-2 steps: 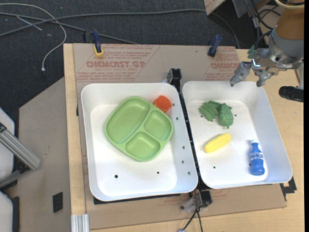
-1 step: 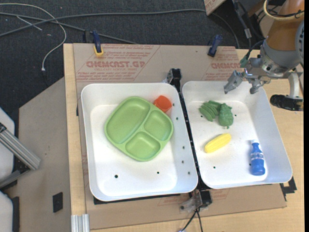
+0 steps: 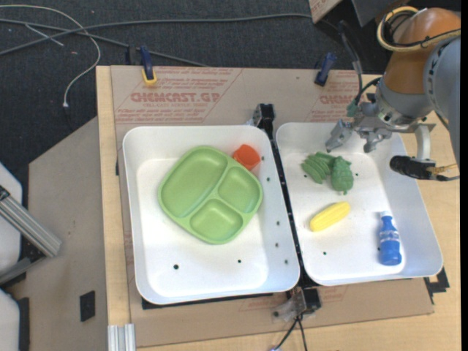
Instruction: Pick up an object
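While the end effector (image 3: 356, 139) hangs over the far edge of the right bin (image 3: 417, 218), its fingers are spread wide with nothing between them. Green toy (image 3: 329, 170) lies just below it in the view; yellow corn (image 3: 329, 216) and blue bottle (image 3: 389, 241) sit nearer. Left bin (image 3: 146, 196) holds green divided plate (image 3: 210, 194), orange object (image 3: 246, 154) touching its far rim.
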